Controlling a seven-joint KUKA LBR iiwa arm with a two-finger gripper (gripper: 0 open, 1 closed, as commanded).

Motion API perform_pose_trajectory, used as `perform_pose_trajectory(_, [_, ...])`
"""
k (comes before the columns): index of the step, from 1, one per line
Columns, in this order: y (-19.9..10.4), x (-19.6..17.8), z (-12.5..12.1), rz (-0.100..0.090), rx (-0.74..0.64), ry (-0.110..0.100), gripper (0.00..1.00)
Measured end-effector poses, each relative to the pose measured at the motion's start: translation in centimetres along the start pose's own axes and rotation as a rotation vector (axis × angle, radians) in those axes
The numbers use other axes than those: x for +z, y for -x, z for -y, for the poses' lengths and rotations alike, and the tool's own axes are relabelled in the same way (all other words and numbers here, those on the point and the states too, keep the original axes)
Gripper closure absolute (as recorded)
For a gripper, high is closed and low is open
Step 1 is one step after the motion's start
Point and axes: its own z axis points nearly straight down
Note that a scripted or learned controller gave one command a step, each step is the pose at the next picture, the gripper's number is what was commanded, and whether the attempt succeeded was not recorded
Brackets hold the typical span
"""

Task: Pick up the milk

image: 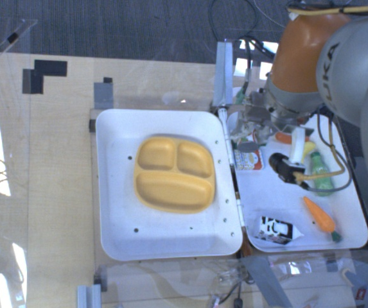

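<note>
The milk carton (248, 160), which I am taking to be the small white pack with reddish print, is lying flat in the right bin (280, 197), close against the wall that bin shares with its neighbour. I am only judging that this is the milk, since the print is too small to read. Lying so near the wall, it is leaving little room on its left side, which is likely to be why the approach is coming from above rather than from the side.

The gripper (251, 133) is hanging just above the carton's far end, partly covering it. Whether it is spread or pressed together cannot be told from this angle, and nothing is showing as pinched in it, so I am reading the pick as not yet made. The arm is reaching in from the right and leaning over the bin's far corner.

Further out in the same bin, a green bottle (318, 171) is lying to the right, a carrot (322, 217) is resting near the front right corner, and a black-and-white packet (277, 228) is sitting by the front wall, all well apart from the carton. The left bin (116, 172) is holding a yellow divided plate (174, 173), and both bins are sitting on the pale surface (42, 172).
</note>
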Motion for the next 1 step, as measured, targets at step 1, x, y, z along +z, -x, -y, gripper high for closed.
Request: perform_pose_trajectory(1, [-8.62,-11.46,-0.82,-0.001,-0.013,0.002,1.00])
